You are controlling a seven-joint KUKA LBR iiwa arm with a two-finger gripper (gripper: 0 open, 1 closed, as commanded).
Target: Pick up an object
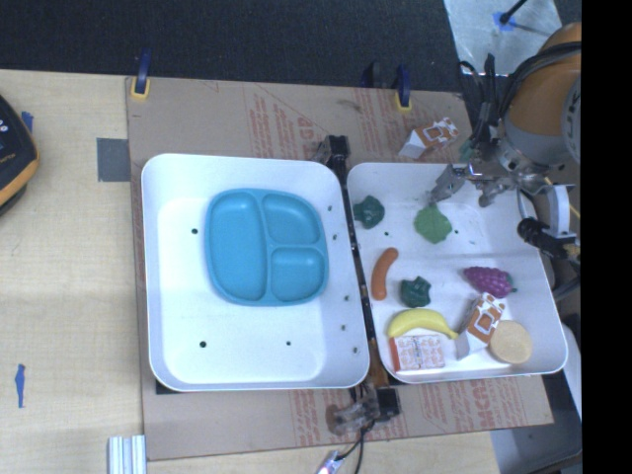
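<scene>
Two shallow white bins side by side on brown cardboard over a pale wooden bench. At far left, the corner of a black and yellow device (12, 161) at the bench edge, well apart from the bins. Left bin (178, 349) holding a blue divided plate (266, 246), three compartments, lying flat toward the bin's upper middle. Right bin (538, 265) carrying the toy food: a dark green leafy piece (368, 211) near the upper left corner, an orange sausage (383, 273) below it close to the left wall, a second dark green piece (416, 290) just right of the sausage, a yellow banana (421, 323) lower down with a small red and white carton (419, 352) touching its underside. Further right, a lighter green lettuce piece (433, 225) in the upper middle, a purple grape bunch (489, 281) toward the right wall, another small carton (485, 318) tilted below the grapes, and a tan round cookie (511, 343) just beside that carton in the lower right corner. Outside the bin, beyond its upper edge, one more small carton (432, 138) on the cardboard. Gripper (465, 183) low over the bin's upper right part, fingers spread apart with nothing between them; lettuce piece just below and left of the nearer fingertip, close by but not between the fingers. Grey arm with orange band (543, 102) entering from the upper right.
</scene>
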